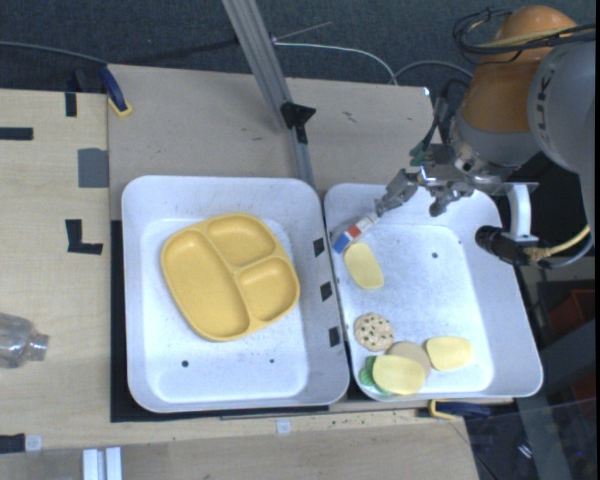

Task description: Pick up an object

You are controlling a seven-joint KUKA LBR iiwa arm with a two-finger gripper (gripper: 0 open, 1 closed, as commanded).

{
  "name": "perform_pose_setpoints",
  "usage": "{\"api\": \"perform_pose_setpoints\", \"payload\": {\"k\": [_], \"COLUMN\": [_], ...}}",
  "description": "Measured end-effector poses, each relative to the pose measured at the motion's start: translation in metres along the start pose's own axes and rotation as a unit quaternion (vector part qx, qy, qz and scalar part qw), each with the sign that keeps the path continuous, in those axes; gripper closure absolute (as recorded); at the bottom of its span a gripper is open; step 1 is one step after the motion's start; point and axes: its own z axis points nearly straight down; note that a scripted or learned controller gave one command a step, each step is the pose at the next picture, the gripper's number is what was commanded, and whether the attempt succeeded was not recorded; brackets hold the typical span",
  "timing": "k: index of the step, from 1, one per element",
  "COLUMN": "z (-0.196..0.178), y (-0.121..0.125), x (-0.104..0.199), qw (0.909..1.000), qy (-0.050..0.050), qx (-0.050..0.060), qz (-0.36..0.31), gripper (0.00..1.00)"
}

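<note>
**Gripper over the right bin's far edge**

The gripper (420,196) hangs above the far rim of the right bin (510,318); whether it is released or clenched, I cannot tell; the bin holds a yellow oval piece (364,266), a cookie (373,332) and more toy food (420,364) at its near side; the left bin (140,298) bears a yellow divided plate (230,274); a clear bottle (8,340) lies far left on the bench.

Yellow divided plate (230,275); brown speckled cookie (373,332).

Clear plastic bottle (8,344) lying on bench (40,268), left.
</note>
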Motion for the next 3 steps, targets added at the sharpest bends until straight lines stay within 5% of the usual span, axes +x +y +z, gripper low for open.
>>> {"api": "perform_pose_setpoints", "payload": {"k": [1, 2, 3], "z": [-0.010, 0.000, -0.010], "y": [0.000, -0.042, 0.029], "x": [0.001, -0.106, -0.056], "qw": [1.0000, 1.0000, 1.0000], "qy": [0.001, -0.003, 0.000], "qx": [0.000, 0.001, -0.003], "qz": [-0.001, 0.005, -0.003], "gripper": [1.00, 1.00, 1.00]}}
